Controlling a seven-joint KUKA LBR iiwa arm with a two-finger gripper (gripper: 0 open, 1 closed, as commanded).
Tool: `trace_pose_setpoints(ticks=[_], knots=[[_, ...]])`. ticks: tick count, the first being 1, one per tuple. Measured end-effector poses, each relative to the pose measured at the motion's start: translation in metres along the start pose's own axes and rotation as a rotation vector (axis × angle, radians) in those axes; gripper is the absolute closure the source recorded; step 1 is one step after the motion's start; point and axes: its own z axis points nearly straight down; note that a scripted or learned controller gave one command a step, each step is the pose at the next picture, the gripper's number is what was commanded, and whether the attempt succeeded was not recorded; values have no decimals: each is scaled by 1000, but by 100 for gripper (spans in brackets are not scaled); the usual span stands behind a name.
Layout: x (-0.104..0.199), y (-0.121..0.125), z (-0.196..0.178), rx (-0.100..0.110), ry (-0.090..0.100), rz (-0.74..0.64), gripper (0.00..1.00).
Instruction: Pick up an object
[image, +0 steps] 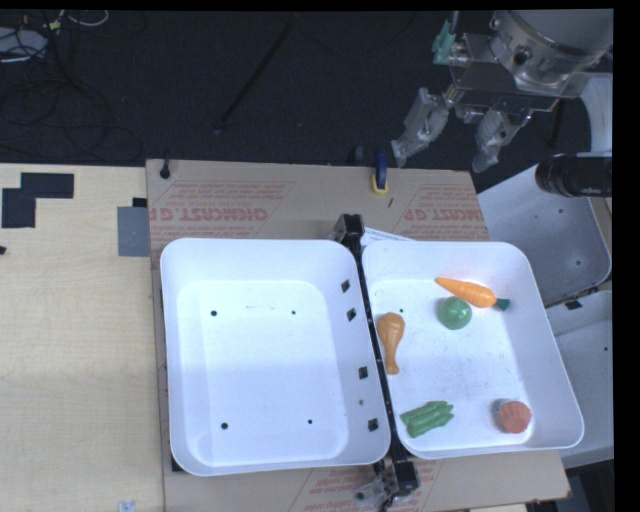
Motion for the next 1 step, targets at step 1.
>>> trace_pose_setpoints(ticks=[1], knots=[[93, 65, 0, -8, 3, -15, 0]])
